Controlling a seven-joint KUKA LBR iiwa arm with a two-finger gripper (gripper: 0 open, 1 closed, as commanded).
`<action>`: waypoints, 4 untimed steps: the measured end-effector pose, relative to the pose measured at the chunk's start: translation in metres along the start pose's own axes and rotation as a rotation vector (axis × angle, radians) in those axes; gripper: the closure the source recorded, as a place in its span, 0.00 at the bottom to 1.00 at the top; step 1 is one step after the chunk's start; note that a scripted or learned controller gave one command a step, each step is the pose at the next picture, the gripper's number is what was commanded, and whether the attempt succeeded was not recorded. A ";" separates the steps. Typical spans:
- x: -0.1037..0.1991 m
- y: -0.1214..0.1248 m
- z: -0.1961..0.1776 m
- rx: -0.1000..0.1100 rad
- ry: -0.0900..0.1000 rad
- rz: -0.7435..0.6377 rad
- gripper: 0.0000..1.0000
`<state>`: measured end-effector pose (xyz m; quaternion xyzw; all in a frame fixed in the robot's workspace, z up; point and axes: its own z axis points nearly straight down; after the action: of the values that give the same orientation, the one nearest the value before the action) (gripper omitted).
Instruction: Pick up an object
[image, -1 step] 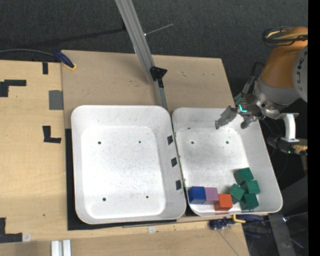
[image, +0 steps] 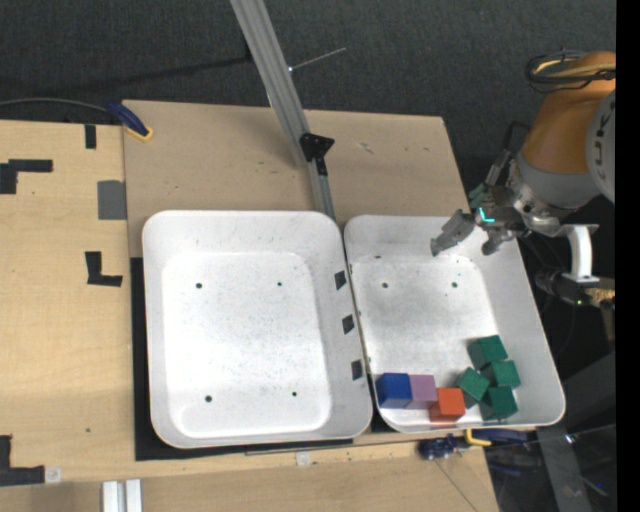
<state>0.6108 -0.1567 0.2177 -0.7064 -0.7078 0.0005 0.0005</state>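
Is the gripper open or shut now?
Open. The gripper hangs over the far end of the right bin, its two fingers spread apart with nothing between them.

Small blocks lay clustered at the lower right of the frame: a blue cube (image: 394, 388), purple cube (image: 424, 388), orange cube (image: 449, 402) and several green blocks (image: 492, 376) touching.

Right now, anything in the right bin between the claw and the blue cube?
No. In the camera view, bare white bin floor runs from the claw down to the small blue cube; the other blocks sit right of it.
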 end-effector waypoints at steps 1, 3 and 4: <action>0.001 -0.002 0.044 0.004 0.000 0.001 0.00; -0.002 -0.013 0.129 0.005 0.000 0.000 0.00; -0.001 -0.012 0.116 0.001 0.001 0.000 1.00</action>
<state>0.5987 -0.1578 0.1014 -0.7062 -0.7080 0.0007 0.0012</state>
